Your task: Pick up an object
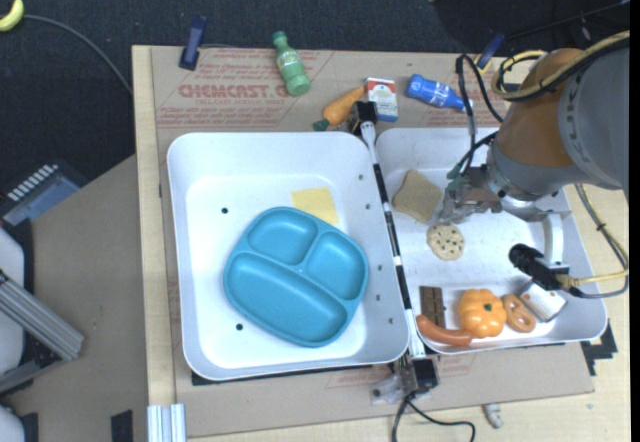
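My gripper [458, 210] hangs low in the right bin [580, 330], near that bin's left side. A tan bread slice [416, 197] lies just to its left, and a round chocolate-chip cookie [446, 241] lies just below it. I see nothing lifted off the bin floor. Along the bin's front edge lie a brown chocolate bar [431, 303], an orange pumpkin [481, 312], a pretzel [519, 313] and an orange sausage-shaped piece [443, 332].
The left bin [200, 190] holds a blue divided plate [295, 275] and a yellow cheese slice [317, 203]. On the bench behind the bins lie a green bottle [291, 65], a carrot [343, 107], a small carton [381, 98] and a blue bottle [437, 91].
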{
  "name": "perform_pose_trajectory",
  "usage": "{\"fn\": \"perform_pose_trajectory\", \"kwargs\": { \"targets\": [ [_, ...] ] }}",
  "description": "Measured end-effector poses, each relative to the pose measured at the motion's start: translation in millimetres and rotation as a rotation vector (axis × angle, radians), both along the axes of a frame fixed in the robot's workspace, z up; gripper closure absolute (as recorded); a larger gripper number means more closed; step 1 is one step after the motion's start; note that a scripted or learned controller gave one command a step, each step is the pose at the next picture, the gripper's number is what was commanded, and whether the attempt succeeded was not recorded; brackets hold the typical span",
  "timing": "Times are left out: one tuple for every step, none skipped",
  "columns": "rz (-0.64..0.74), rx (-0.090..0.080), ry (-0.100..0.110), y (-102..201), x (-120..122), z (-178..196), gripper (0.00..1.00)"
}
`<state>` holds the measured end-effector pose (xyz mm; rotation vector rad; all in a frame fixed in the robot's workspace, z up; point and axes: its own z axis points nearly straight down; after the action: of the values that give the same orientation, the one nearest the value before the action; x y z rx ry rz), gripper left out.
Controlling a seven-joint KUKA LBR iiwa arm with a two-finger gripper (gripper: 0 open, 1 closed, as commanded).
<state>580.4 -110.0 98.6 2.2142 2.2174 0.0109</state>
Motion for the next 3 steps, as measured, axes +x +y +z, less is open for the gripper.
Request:
{"fn": "perform_pose_trajectory", "kwargs": {
  "targets": [
    [0.000, 0.000, 0.000, 0, 0, 0, 0.00],
    [-0.002, 0.002, 0.013, 13, -27, -15, 0.00],
    [-0.002, 0.001, 0.011, 13, -27, -4, 1.00]
  ]
}}
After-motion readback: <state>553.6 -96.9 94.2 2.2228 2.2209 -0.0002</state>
